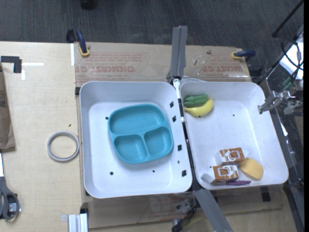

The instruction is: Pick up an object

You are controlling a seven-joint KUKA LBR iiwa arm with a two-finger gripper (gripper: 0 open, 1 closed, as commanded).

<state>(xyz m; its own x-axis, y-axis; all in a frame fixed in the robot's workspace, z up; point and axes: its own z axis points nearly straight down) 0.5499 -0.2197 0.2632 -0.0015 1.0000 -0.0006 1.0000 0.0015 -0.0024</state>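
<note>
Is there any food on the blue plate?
No, it's empty. All three sections of the blue plate show bare blue. The banana and other items lie in the right bin.

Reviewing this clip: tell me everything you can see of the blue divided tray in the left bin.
The blue tray is a light blue, plastic-looking plate with rounded corners and three compartments: one wide section along its far side and two smaller ones nearer the camera. It lies flat, right side up and turned slightly askew, near the middle of the left bin. Its compartments hold nothing visible, and it touches only the bin floor.
</note>
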